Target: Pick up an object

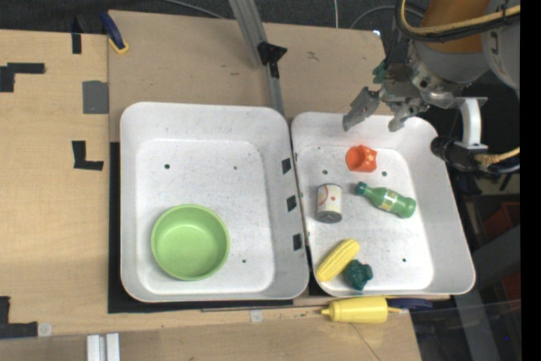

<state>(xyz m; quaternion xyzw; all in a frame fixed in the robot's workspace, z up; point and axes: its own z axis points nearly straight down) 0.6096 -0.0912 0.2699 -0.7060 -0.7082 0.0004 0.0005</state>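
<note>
1. The gripper [377, 116] hangs over the far edge of the right bin [448, 216], its two fingers spread well apart with nothing between them.
2. The arm [461, 4], grey with an orange band, comes in from the upper right.
3. One green bottle [386, 199] lies on its side in the right bin. Its long axis runs left to right with a slight downward slant, the narrow neck pointing left toward the middle of the bin.
4. One orange cup [362, 157] sits just above the bottle's neck, near the gripper but below it and apart from it.
5. One small can [329, 203] lies left of the bottle, its long axis running roughly up and down in the view.
6. One yellow ear of corn [337, 259] lies near the bin's front left corner, its long axis slanting from lower left to upper right.
7. One dark green lump [358, 274] touches the corn on its lower right side; its shape is too small to tell.
8. One green bowl [190, 242] stands upright in the front left part of the left bin [203, 131].
9. One yellow bottle [359, 310] lies on the bench [186, 55] just in front of the right bin, its long axis left to right, its tip pointing left.
10. There are two white bins side by side, touching along their inner edges.
</note>
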